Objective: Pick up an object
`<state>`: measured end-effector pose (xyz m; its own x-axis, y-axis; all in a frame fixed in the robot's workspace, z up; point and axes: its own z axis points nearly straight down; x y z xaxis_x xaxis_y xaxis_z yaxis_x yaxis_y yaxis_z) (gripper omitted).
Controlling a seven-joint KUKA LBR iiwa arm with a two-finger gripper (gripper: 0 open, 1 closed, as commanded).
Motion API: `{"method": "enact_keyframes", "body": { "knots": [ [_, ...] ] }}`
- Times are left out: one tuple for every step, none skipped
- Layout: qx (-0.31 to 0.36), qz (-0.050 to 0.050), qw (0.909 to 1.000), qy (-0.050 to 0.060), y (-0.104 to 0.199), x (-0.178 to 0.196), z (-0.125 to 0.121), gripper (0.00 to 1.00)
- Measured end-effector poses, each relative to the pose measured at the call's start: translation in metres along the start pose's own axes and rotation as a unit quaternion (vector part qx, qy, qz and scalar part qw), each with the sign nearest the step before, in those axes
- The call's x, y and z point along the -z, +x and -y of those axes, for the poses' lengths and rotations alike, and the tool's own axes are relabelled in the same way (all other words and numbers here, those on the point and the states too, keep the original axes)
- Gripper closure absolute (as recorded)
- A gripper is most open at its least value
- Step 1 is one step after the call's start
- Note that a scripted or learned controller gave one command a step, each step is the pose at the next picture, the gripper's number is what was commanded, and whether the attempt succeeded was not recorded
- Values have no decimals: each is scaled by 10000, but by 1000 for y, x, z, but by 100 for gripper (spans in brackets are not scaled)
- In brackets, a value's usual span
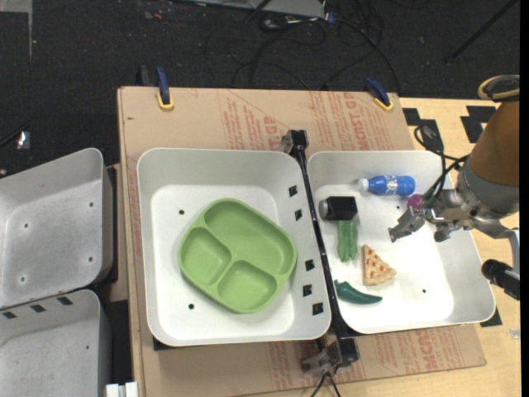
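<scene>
My two-finger gripper [407, 224] hangs fingers apart, holding nothing; the triangular pizza-slice toy [377, 267] lies at seven o'clock.

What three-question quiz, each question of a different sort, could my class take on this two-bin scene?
1. True or false: the green divided plate lies in the right bin.
2. Which item lies nearest the gripper? A) blue bottle B) dark green pepper C) black cylinder
3. Fill in: the pizza slice toy lies just right of the green ____.

Key: 1. False, it lies in the left bin. 2. A. 3. Bean pod.
</scene>
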<state>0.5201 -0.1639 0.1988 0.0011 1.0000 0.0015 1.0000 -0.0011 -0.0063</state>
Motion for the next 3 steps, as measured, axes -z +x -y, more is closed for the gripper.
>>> {"method": "enact_keyframes", "body": {
  "knots": [
    [-4, -1, 10000, 0, -1, -64, 4, 0],
    [-8, 9, 10000, -59, -2, -104, 1, 0],
    [-6, 9, 9999, -102, -1, -90, -1, 100]
  ]
}}
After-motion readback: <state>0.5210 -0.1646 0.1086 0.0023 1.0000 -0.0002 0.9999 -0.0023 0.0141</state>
